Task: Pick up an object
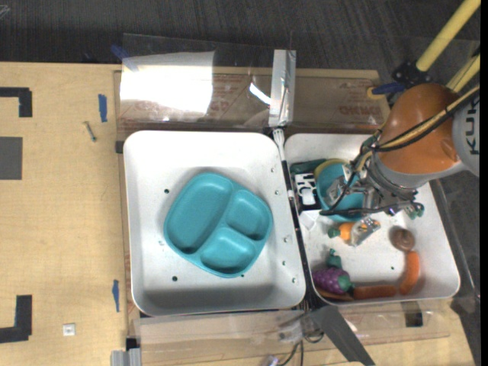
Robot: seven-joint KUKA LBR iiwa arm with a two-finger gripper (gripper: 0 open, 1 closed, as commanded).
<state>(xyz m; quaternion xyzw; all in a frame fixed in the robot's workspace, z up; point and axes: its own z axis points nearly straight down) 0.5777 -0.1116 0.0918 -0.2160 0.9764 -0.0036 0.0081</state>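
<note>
The pick had not been completed: nothing was lifted clear of the right white bin [450, 269]. The grey arm's hand [364, 212] sat low among the clutter there, beside a teal cup [333, 183] and a small orange piece [345, 232]; whether it gripped anything could not be told. A purple grape bunch [332, 277], an orange sausage-shaped toy [412, 269] and a brown round object [402, 239] lay nearby. The left white bin [145, 204] held a teal 3-compartment plastic plate [219, 223]

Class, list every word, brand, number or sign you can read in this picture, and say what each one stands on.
"KU": partial black letters on the grey arm, cut off at the picture's edge.
White marks on a black card in the right bin: too blurred to read.
Printing on the brown board behind the bins: too faint to read.
</note>
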